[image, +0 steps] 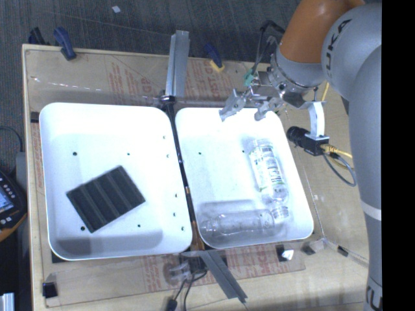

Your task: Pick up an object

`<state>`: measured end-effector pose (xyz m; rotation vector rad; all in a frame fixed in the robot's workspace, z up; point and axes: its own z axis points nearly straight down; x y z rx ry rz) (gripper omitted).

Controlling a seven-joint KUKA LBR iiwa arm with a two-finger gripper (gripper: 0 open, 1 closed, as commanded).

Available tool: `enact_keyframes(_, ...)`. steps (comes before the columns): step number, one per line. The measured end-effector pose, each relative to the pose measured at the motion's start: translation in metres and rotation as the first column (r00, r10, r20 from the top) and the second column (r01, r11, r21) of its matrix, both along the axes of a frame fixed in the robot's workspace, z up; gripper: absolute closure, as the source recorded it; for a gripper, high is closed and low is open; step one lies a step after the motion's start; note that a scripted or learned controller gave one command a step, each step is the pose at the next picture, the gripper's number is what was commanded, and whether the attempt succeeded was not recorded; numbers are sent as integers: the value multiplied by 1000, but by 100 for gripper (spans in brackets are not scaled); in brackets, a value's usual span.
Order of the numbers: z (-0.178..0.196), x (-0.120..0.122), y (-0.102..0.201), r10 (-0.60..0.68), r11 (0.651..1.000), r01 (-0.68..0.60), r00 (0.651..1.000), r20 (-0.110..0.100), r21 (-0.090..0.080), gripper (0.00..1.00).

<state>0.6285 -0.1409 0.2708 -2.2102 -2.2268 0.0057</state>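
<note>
Bottles lie nearest in the right bin [194, 173]: a clear bottle [237, 223] flat along its six o'clock wall, and a labelled bottle [267, 167] at three o'clock, its print too small to read. The left bin [52, 122] holds a dark ribbed slab [106, 197]. Farthest, at twelve o'clock, the gripper [246, 109] hangs spread wide, grasping nothing.

A wooden bench [97, 70] fills most of the frame. Blue clamps sit at its upper edge: one at upper left [65, 43], one near top centre [213, 54]. A handheld controller [9, 196] lies at the left edge.
</note>
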Motion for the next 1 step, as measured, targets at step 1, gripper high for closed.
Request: enact_keyframes(1, -112, -28, -66, 22, 1000, -22, 1000, -1, 0, 0)
